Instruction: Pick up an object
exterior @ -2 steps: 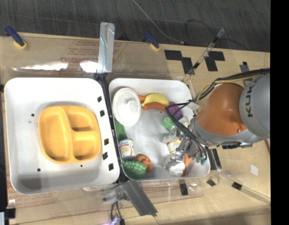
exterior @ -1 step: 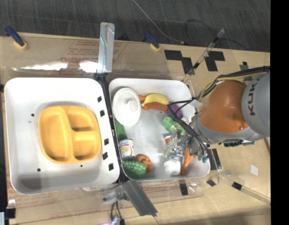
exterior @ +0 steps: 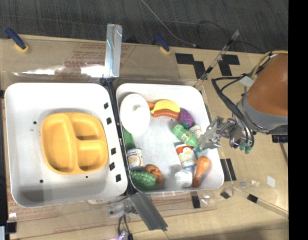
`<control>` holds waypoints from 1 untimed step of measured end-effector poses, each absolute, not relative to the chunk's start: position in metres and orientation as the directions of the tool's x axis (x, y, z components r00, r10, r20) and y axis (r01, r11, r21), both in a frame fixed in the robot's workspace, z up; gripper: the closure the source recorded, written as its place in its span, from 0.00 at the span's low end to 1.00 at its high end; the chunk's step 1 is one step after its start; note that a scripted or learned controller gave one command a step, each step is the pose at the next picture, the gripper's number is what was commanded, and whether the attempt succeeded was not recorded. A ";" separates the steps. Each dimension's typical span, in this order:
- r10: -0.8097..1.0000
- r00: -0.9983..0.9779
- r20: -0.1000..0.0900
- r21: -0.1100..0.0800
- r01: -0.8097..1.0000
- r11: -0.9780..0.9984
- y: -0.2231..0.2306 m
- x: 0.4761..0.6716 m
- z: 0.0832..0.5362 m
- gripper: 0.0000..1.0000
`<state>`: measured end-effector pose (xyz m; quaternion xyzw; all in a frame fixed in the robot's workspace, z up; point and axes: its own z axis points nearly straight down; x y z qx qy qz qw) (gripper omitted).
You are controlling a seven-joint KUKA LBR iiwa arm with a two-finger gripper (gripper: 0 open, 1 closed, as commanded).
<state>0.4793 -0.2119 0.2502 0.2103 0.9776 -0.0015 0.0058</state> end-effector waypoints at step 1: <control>0.357 -0.934 0.002 0.000 0.357 0.934 -0.210 0.531 0.201 1.00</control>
